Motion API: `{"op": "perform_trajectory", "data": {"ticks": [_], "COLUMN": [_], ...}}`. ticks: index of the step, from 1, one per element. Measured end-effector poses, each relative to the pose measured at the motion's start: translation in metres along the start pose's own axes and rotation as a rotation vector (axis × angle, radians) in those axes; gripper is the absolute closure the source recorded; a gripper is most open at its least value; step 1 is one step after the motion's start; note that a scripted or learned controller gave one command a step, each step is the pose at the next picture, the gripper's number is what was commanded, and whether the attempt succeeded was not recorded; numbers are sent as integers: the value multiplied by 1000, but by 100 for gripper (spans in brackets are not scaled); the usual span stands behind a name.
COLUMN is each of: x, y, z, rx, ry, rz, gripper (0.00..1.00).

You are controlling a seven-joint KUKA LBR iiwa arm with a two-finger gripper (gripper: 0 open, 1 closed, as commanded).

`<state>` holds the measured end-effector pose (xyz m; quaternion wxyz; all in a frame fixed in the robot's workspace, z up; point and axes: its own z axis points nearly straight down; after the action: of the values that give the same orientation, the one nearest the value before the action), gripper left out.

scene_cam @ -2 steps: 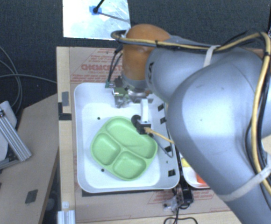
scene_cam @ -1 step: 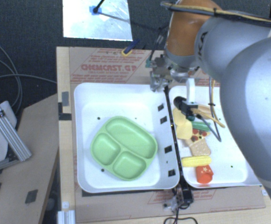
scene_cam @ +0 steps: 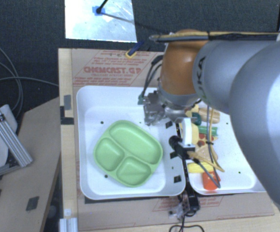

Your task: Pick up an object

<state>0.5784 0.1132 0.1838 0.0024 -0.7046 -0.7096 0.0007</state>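
A green plate [scene_cam: 128, 152] of smooth, matte plastic lies in the left bin [scene_cam: 88, 124]. It has rounded corners and is moulded into three shallow compartments, and it sits turned at a slant to the bin's walls. The right bin [scene_cam: 239, 175] holds a jumble of small pieces: an orange piece [scene_cam: 210, 180] at the near end, a yellow piece [scene_cam: 197, 167] just behind it, a green piece [scene_cam: 209, 128] farther back, and pale stick-like shapes among them, too crowded to name. Both bins are glossy white with softly curved rims.

The gripper [scene_cam: 152, 111], dark metal under the arm's orange band, hangs over the far right part of the left bin, just beyond the plate's far edge (whether it is spread or pressed together, I cannot tell).

The bins rest on a cardboard sheet [scene_cam: 112, 69] printed in red, on a pale tan surface [scene_cam: 38, 144]. Beyond lies dark, felt-like flooring with a shiny silver panel [scene_cam: 99, 13]; an aluminium rail [scene_cam: 7, 134] slants in at the left.
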Motion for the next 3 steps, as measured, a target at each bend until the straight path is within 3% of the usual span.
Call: {"op": "perform_trajectory", "data": {"ticks": [1, 2, 3], "x": [25, -8, 33], "y": [-72, 10, -65], "z": [82, -7, 11], "rx": [-7, -21, 0], "ry": [-2, -3, 0], "rz": [7, 10, 0], "gripper": [100, 100, 100]}}
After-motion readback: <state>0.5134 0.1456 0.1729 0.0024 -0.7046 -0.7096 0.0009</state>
